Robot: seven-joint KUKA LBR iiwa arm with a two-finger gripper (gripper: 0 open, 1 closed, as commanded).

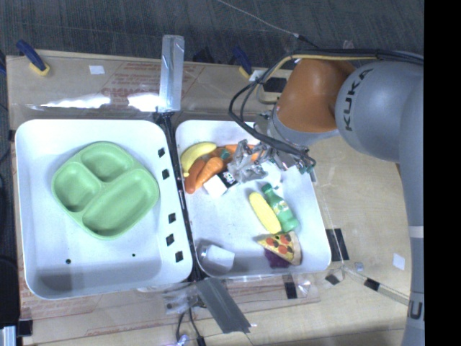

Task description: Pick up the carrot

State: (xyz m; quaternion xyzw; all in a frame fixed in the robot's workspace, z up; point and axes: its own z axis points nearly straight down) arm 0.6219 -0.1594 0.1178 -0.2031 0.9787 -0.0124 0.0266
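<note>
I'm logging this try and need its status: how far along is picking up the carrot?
Done: the arm has reached over the right bin, with the gripper just right of the carrot. In hand: nothing visibly; the carrot lies on the bin floor beside the banana. Left: grasping and lifting it.

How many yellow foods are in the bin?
2. A banana lies at the right bin's far left, touching the carrot. A corn cob lies in the middle beside a green bottle. The arm may hide more.
</note>
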